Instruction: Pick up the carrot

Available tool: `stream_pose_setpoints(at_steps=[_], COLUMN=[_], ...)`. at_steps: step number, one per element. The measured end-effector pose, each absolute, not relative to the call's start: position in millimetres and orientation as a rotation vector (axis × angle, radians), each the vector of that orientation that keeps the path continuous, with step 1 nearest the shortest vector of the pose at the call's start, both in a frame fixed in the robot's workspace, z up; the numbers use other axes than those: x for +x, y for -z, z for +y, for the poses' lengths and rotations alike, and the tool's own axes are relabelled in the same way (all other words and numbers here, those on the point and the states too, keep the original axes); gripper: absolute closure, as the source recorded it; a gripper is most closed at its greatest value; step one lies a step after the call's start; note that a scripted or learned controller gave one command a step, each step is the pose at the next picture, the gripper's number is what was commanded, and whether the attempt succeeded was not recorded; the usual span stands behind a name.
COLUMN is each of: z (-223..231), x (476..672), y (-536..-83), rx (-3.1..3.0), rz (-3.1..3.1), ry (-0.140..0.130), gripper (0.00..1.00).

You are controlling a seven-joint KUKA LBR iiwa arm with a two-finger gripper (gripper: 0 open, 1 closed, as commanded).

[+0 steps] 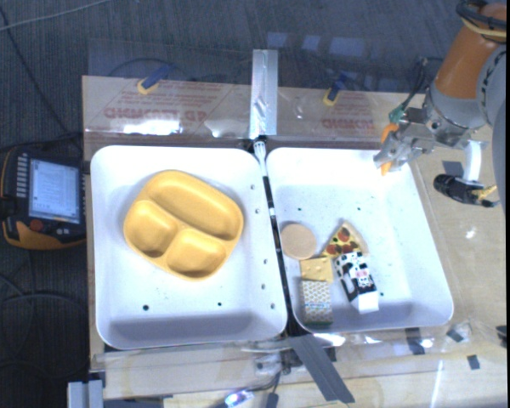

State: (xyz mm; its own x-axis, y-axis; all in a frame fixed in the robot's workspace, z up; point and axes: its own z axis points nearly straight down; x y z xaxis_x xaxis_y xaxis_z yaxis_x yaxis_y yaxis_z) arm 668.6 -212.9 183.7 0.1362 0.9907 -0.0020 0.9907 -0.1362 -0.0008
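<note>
The end effector (394, 155) hangs over the right bin's (425, 228) far corner, clear of the toys, with a small orange piece, likely the carrot (386, 165), pinched at its tips. Below and left of it lie a round tan disc (298, 240), a pizza wedge (345, 240) and a cow-print block (357, 279). Further left, the other bin (110, 253) holds a glossy yellow 3-part plate (183, 223).

Arm (472, 53) cut off by the frame's top-right corner, small orange thing at the pincer (394, 153) too blurred to identify, finger spacing there impossible to judge.
</note>
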Motion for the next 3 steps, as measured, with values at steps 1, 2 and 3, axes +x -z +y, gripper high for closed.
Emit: stream_pose_setpoints(at_steps=[1,2,3], z=[-216,-212,-211], x=[669.2,669.2,669.8], y=[-197,-240,-249], rx=[2.383,2.221,2.218], rz=[2.047,2.218,2.219], ry=[0.002,0.007,0.01], gripper=[0.0,0.0,1.0])
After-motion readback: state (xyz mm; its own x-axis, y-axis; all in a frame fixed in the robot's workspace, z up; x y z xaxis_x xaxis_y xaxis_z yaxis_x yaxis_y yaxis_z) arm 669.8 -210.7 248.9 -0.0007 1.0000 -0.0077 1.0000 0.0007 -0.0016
